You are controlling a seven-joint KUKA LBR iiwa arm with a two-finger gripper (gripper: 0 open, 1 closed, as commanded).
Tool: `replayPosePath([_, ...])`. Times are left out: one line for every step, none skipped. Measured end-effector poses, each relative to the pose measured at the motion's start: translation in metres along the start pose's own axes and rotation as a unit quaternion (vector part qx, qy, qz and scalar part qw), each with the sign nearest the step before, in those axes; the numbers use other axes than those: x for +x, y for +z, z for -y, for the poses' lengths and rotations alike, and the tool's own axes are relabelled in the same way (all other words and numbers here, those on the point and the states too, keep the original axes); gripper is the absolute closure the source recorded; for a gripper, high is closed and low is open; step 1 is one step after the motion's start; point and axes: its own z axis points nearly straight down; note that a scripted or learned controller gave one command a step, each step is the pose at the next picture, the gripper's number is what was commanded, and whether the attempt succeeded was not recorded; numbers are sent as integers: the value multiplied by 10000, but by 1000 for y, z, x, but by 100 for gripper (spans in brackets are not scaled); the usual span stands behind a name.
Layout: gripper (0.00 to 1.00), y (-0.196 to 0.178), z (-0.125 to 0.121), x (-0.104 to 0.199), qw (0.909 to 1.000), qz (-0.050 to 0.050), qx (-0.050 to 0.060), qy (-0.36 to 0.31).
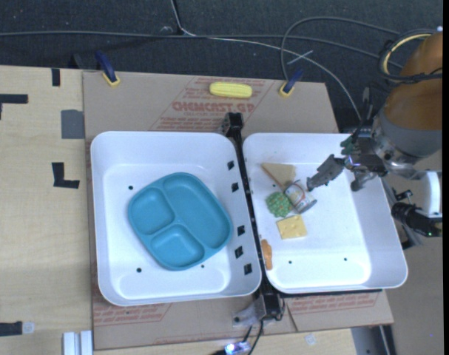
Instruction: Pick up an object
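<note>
Several small food pieces (285,198) in right bin (372,268), just left of end effector (315,181), its state unclear.

We read one printed marking: red lettering on brown cardboard sheet (172,106) under bins, above left bin (106,154). Lettering runs at slant, partly blurred; largest line resembles "CHEMCAST GP", reading not certain. Smaller red lines above and below it too small to read. Faint red print on cardboard below left bin also illegible to us.
</note>
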Motion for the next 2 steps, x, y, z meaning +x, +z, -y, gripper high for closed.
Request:
replayPosePath([0, -6, -2, 0, 10000, 8, -55, -16])
replayPosePath([0, 49, -3, -10, 10000, 10, -29, -4])
